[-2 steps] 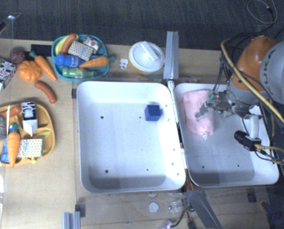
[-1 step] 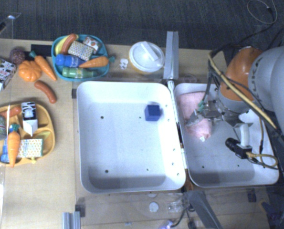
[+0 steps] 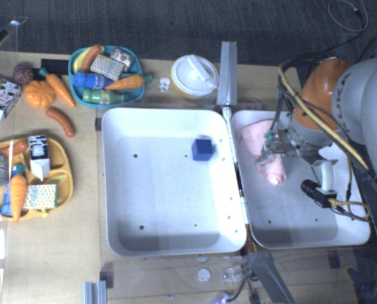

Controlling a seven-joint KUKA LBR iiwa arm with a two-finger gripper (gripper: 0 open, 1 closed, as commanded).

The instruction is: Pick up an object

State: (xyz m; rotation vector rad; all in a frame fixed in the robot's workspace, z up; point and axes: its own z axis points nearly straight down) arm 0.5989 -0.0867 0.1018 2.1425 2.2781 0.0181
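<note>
We cannot tell how the jaws stand. Our gripper [image 3: 272, 152] hangs low in the right bin [image 3: 302, 233], right at a pale pink object [image 3: 259, 138] lying near that bin's left wall. A small blue cube [image 3: 203, 149] sits apart in the left bin [image 3: 156, 220].

Left bin [image 3: 137, 233]: floor open to my pincer except the blue cube [image 3: 203, 149] near its upper right corner. Right bin [image 3: 302, 236]: pink object [image 3: 264, 147] and my arm [image 3: 353, 100] crowd the upper half; lower floor open.
</note>
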